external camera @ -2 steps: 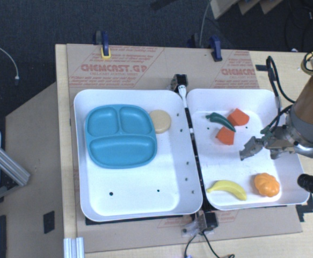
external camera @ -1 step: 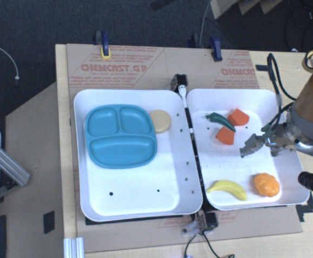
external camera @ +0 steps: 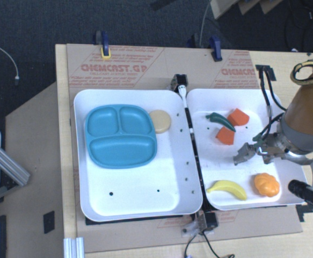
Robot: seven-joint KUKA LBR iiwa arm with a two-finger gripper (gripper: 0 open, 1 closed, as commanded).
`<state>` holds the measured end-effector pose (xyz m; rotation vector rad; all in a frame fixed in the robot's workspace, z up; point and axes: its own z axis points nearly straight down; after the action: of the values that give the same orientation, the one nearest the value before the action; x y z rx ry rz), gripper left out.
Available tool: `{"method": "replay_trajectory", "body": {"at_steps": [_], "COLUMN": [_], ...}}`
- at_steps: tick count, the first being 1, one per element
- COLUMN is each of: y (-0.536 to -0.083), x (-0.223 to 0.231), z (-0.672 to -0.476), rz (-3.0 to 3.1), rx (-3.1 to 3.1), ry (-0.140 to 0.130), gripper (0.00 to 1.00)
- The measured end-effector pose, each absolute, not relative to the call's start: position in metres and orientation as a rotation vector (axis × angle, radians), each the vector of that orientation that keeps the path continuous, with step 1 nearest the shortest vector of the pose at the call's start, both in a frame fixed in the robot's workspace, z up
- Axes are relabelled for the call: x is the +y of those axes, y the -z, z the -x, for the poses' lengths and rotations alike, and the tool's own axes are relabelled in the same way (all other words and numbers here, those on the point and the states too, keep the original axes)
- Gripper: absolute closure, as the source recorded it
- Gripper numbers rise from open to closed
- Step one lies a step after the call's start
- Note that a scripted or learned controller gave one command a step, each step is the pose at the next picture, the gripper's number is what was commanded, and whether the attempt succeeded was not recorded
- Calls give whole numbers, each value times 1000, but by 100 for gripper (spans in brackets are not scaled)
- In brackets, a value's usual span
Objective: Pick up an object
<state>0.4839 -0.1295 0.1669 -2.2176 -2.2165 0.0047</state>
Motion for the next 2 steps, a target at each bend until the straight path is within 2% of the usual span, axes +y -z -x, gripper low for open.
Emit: {"method": "replay_trajectory", "body": {"at_steps": [2], "y": [-83], "x": [-130], "z": [-483], "rz": [2221], "rx": [-2218], "ry": [-1], "gripper": [0]}}
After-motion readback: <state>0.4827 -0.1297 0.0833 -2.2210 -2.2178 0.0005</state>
